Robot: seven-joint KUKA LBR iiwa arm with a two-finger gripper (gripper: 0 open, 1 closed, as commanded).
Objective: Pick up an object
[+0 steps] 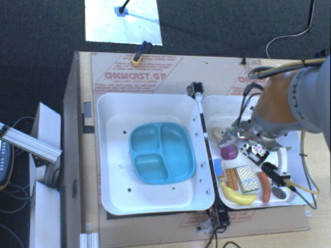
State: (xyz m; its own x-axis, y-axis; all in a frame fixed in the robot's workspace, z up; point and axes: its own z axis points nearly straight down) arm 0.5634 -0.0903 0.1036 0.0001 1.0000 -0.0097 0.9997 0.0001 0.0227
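A round purple plastic ball (229, 152) lies just below the arm's two-finger gripper (231, 137), whose grip state cannot be told; crowding by a yellow plastic banana (237, 196) and an orange-patterned small carton (247, 179) farther below risks a glancing miss

The grey arm (310, 94) reaches in from the right side of the camera view, its thick last link slanting down and to the left. The orange band (276, 97) wraps the arm just above the wrist, and dark cables loop along its upper side. Below the band the wrist narrows to a grey collar and points downward and to the left. The hand (231, 136) hangs at the arm's lower left end, held low.
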